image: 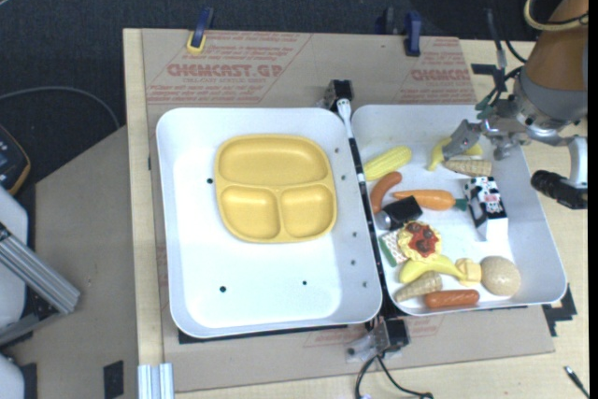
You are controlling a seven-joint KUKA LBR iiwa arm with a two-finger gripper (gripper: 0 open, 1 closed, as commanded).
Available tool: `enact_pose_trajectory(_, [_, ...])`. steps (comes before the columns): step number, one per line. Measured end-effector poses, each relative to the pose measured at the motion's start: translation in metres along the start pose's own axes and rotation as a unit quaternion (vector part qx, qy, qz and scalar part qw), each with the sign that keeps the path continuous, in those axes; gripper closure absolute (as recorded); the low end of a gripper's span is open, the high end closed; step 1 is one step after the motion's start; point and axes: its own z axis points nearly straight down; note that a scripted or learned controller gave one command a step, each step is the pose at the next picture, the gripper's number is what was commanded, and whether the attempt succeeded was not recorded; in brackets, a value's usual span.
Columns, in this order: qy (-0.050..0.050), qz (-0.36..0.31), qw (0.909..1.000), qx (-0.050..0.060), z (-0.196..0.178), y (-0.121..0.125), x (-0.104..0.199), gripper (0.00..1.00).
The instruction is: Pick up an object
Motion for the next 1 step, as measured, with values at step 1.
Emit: enact_pose_trajectory(1, [-0.004,0.0,1.0,-0.006,0.047,0.0027,-0.0017,0.0])
